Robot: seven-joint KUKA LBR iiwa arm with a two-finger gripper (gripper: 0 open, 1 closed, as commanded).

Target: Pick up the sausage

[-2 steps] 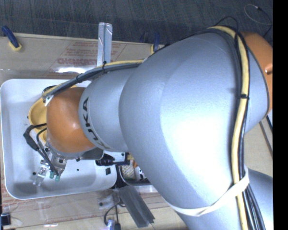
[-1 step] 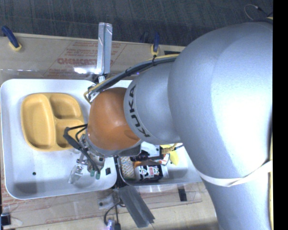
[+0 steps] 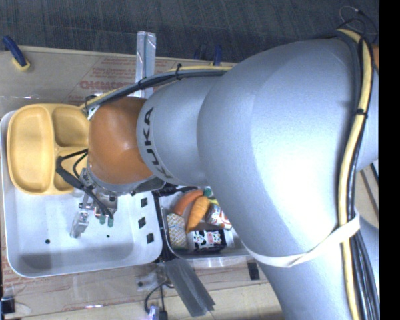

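— what's around the bench (image 3: 67, 72)?
— dark floor (image 3: 187, 12) beyond its far edge; blue clamps (image 3: 17, 52) grip that edge.
— and its top?
— tan board with faded red print.

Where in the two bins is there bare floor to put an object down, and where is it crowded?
Free: the left bin floor, between the yellow tray above, the near rim below, and the gripper on the right. Crowded: the right bin, where the orange item and packages lie under the arm.

Left bin (image 3: 27, 262) floor open; yellow tray (image 3: 33, 149) blocks far end.
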